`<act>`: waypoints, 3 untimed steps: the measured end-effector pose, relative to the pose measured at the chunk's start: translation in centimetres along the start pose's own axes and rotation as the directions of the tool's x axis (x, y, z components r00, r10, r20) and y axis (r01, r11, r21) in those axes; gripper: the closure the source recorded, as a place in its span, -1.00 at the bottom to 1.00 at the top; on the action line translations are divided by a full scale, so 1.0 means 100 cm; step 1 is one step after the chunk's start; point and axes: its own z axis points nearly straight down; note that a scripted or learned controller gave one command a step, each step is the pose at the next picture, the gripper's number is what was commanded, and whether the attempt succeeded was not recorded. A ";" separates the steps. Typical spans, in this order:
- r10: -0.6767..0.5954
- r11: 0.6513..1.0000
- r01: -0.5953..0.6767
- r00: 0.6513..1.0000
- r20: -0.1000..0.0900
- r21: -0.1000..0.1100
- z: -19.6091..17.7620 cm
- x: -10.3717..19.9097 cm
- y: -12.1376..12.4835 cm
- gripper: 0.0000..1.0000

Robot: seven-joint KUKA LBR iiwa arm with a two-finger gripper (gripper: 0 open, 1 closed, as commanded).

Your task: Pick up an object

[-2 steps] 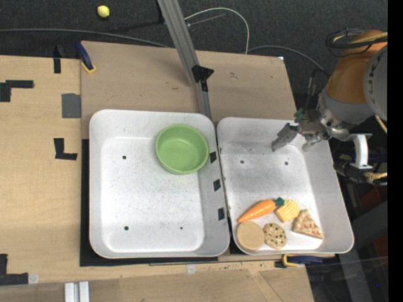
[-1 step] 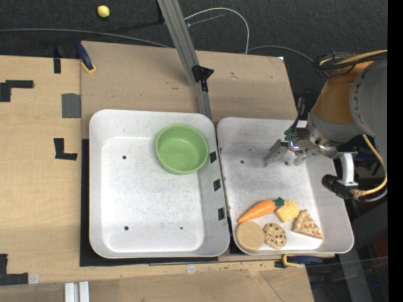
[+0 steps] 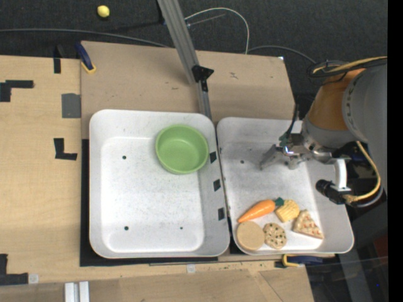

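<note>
The right bin holds a cluster of toy food at its near edge: an orange carrot, a yellow corn piece, a pizza slice, a chocolate-chip cookie and a tan round disc. A green bowl sits upright in the left bin, near its far right corner. My gripper hangs over the middle of the right bin, beyond the food and apart from it. Its fingers are spread open with nothing between them.
A grey metal pole slants down from the top to the far edge between the bins. Cables loop behind it. A small yellow ball lies on the dark floor at upper left, and a blue clamp grips the bench corner.
</note>
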 end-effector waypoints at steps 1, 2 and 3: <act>-0.001 1.000 0.001 1.000 -0.001 0.000 -0.011 0.001 0.000 1.00; 0.000 1.000 0.000 1.000 -0.001 -0.006 -0.064 0.011 -0.002 1.00; 0.000 1.000 0.000 1.000 0.001 -0.008 -0.125 0.014 -0.007 1.00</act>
